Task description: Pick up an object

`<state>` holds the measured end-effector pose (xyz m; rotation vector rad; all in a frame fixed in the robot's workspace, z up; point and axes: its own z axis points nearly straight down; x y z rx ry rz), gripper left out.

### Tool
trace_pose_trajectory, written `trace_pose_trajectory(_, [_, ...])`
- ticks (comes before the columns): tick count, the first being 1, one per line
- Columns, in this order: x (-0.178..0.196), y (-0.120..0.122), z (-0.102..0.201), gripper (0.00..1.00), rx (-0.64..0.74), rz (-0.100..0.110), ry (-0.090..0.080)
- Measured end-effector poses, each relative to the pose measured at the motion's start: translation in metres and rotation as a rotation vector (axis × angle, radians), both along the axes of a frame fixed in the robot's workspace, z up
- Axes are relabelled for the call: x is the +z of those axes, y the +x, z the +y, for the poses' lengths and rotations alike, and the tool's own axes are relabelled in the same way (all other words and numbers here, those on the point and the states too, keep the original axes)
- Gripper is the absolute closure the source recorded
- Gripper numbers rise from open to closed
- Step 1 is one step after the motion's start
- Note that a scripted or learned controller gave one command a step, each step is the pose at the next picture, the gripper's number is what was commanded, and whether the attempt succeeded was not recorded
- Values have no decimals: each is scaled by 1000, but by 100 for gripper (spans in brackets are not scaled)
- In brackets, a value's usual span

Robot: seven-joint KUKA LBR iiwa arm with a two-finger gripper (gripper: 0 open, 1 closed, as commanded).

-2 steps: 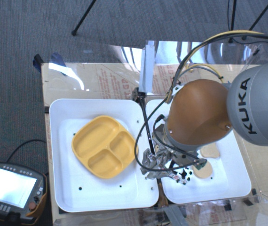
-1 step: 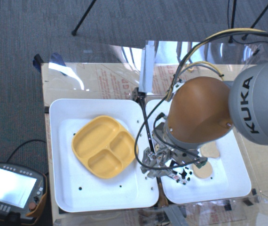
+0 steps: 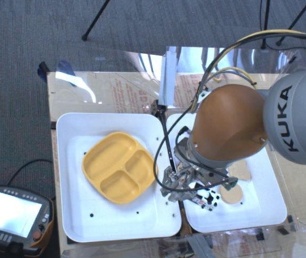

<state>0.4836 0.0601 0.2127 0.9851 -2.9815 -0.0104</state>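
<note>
Grey-orange arm's gripper [image 3: 196, 190] low in right white bin [image 3: 274, 198] – jaw state can't tell; yellow divided plastic plate [image 3: 119, 167] in left white bin [image 3: 70, 144].

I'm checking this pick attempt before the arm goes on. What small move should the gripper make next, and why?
Probably a short, straight descent. The gripper sits low in the right bin, beside a black-and-white spotted object and close to a tan disc. Nothing shows between its fingers, so no pick is confirmed. The yellow tray lies in the left bin, away from the arm.
</note>
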Motion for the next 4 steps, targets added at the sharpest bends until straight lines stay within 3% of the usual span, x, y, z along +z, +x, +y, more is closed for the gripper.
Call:
trace_pose_trajectory(1, [9,1,2,100,0,0,1])
trace_pose_trajectory(2, [-27,-2,43,100,111,1,-4])
trace_pose_trajectory(3, [-100,8,57,100,318,1,-4])
trace_pose_trajectory(4, [-25,-8,30,100,100,-4,-4])
